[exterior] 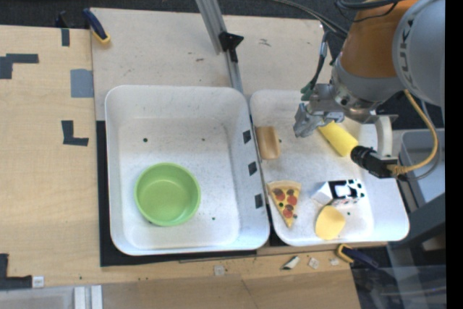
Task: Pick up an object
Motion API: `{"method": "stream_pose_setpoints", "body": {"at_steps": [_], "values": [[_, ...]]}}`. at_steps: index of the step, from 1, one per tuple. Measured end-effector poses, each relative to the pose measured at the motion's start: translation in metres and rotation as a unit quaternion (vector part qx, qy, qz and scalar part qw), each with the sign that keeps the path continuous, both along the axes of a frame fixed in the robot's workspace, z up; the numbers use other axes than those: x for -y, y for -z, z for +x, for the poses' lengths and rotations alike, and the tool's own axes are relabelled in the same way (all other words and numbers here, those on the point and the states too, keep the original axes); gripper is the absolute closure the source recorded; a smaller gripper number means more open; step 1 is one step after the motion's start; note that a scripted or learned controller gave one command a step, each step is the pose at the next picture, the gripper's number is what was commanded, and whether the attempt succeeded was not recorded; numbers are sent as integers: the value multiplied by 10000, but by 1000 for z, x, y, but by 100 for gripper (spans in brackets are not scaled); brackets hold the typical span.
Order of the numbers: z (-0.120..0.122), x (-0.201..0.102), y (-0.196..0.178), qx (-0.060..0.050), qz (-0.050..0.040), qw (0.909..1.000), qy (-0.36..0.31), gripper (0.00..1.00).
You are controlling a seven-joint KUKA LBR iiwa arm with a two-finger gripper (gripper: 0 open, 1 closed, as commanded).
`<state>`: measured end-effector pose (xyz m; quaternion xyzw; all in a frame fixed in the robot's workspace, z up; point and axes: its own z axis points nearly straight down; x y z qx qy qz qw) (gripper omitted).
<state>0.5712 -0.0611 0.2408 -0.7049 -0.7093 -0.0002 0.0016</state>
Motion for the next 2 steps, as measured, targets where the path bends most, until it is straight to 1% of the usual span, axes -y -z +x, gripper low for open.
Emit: {"method": "stream_pose_setpoints", "body": {"at_steps": [1, 2], "values": [[-1, -53, 14, -20, -9, 10000, 7, 100], [4, -111, 6, -12, -2, 10000, -6, 100]]}}
